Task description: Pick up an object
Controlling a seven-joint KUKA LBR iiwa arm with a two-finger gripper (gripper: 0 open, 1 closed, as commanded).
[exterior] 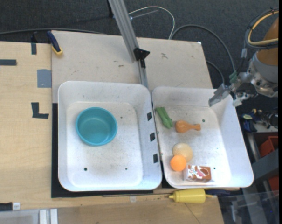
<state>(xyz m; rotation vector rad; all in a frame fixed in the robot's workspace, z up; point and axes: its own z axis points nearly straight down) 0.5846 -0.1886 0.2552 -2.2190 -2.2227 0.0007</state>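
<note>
- The right bin [234,139] holds the loose things that could be picked: a green vegetable-like piece [163,117] lies near its upper left, slanting down toward the middle.
- Just right of it lies an orange-brown drumstick-shaped toy [186,126], its thin end pointing right.
- Below these, a pale round object [182,150] sits touching an orange ball [178,163] at its lower left.
- A small red and white packet [198,172] lies beside the ball, near the bin's front wall.
- The left bin [66,125] carries a teal bowl [96,126], upright, on its left half and well apart from the other things.
- A yellow bottle [191,196] lies on its side on the counter [19,101], just in front of the right bin's front rim.
- The tool [221,96] hangs at the right bin's upper right corner, above the rim and well apart from every object in it; nothing is seen between its fingers, and I cannot tell how far they stand apart.
- The arm [266,55] reaches in from the right, with the orange band at the frame edge.
- A grey metal pole [124,22] slants down from the top to the gap between the two bins.
- A blue and yellow clamp [54,43] sits at the upper left corner of the pale board under the bins.
</note>
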